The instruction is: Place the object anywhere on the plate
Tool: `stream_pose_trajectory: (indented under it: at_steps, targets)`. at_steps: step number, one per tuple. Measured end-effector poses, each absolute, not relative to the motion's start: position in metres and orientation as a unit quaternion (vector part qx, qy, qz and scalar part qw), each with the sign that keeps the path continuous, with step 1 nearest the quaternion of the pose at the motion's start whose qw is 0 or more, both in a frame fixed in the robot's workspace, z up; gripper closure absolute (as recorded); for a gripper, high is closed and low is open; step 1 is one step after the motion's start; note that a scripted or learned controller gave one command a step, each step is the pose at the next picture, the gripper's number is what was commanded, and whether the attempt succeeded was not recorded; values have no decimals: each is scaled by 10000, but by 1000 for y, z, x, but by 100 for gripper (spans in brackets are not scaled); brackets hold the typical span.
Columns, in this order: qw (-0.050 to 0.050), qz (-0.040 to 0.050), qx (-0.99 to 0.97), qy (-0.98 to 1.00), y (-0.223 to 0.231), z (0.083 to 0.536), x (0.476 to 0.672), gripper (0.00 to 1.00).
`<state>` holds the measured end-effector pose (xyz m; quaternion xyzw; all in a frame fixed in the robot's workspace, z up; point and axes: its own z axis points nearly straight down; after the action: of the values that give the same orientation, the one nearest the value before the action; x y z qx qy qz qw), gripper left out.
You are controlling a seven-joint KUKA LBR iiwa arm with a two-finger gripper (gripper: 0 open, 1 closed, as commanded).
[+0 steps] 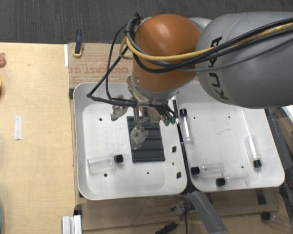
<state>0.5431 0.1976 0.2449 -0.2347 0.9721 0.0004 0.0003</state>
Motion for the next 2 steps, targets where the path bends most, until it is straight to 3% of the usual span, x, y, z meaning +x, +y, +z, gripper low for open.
stream_pose_trajectory:
  at_steps: [1,2]
  targets:
    - [1,4,-1605,9870,229,91,517,0]
    - [7,11,-1582,9874,228,100,518,100]
